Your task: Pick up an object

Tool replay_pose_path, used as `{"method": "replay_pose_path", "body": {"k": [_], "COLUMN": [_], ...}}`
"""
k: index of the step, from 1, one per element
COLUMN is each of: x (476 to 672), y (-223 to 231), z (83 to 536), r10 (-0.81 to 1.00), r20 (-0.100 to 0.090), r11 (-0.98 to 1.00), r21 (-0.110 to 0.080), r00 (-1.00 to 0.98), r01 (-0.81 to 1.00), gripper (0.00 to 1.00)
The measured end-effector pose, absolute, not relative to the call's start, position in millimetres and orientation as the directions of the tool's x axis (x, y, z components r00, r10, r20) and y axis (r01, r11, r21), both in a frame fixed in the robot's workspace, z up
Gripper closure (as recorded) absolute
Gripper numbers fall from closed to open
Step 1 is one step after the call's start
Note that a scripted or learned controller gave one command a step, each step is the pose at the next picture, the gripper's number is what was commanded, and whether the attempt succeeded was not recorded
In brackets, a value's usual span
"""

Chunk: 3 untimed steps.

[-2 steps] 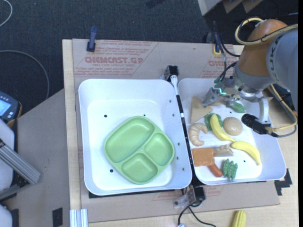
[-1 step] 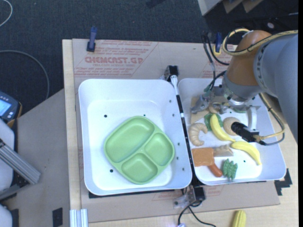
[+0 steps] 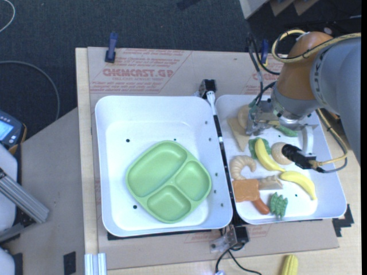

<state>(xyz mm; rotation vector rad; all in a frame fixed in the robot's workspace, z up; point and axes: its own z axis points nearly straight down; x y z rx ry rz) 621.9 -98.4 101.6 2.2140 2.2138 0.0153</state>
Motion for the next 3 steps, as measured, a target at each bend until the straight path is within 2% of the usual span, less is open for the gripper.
{"method": "replay_pose_path", "body": {"k": [1, 2, 3], "x": [575.7, 594.6, 557.1], "y": [-96, -148, -203], "z": [85, 86, 85], "r10": [1.000, 1.000, 1.000], "r20": [0.002, -0.003, 0.000], "r11": [-0.001, -0.003, -0.004], "r21": [-0.002, 0.005, -0.003], "r00": [0.001, 0.003, 0.004], "r01": [1.000, 1.000, 1.000], "gripper": [1.00, 1.00, 1.00]}}
